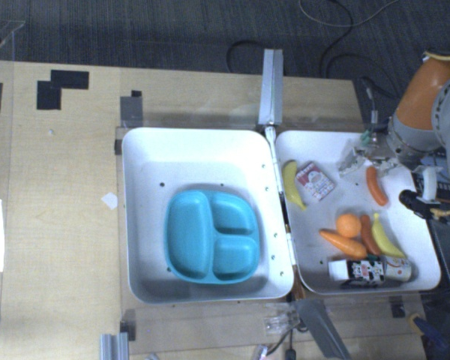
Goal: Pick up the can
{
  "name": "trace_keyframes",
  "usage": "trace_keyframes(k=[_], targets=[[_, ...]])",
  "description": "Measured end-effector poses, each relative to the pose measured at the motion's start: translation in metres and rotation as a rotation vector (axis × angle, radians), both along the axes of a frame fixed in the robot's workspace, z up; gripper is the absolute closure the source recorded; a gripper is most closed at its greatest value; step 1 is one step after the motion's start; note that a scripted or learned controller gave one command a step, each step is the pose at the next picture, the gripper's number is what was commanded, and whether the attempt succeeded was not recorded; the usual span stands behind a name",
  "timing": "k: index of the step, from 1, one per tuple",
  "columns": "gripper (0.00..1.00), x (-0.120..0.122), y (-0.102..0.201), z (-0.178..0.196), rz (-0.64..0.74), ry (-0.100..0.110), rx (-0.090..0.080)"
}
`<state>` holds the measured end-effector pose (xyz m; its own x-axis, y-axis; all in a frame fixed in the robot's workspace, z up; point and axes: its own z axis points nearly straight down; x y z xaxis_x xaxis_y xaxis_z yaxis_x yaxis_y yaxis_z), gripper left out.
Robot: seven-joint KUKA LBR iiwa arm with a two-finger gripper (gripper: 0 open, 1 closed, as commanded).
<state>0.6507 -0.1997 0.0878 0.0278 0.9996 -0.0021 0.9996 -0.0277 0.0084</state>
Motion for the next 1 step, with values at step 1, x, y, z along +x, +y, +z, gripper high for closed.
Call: trace_keyframes(k=[1], targets=[[0.00, 0.0165, 0.0816, 0.0501, -0.623, 0.002, 0.006]])
